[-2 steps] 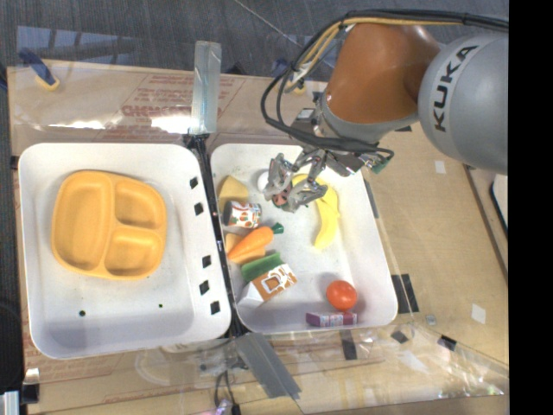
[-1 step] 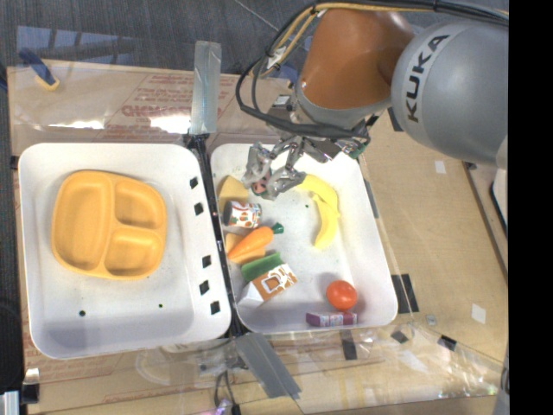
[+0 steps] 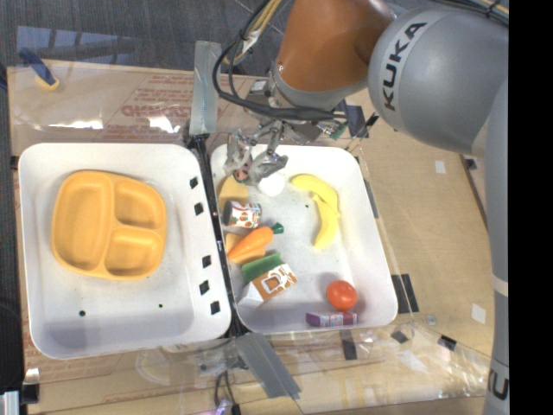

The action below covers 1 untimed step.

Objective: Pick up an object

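At the back-left corner of the right bin (image 3: 373, 232), the gripper (image 3: 249, 161) hangs under the arm's wrist, partly hidden; can't tell jaw state or if anything's held. A white cup (image 3: 272, 183) sits just beside it. Banana (image 3: 321, 207) lies mid-bin, long axis running front-to-back, curved. Carrot (image 3: 251, 243) points its green end right. Left bin (image 3: 34, 309) holds a yellow tray (image 3: 108, 224).

Grey KUKA-lettered arm (image 3: 441, 67), orange band, black cables.
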Tool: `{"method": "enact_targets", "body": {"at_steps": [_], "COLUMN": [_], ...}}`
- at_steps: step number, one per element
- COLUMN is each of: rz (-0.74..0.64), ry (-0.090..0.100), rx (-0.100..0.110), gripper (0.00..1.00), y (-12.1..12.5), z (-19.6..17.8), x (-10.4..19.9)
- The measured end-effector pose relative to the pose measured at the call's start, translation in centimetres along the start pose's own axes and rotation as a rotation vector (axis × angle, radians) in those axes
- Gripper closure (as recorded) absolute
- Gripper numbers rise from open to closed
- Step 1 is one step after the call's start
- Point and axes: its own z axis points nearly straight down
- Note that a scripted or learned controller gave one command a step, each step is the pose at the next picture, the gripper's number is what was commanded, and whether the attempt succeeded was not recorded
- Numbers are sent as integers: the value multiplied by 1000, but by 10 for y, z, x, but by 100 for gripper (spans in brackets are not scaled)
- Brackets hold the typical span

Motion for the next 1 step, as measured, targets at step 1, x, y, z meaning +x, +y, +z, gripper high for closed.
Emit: {"method": "enact_targets", "body": {"at_steps": [1], "rz": [-98], "ry": [2], "rx": [4], "gripper": [100], "y": [-51], "z": [-66], "x": [75]}}
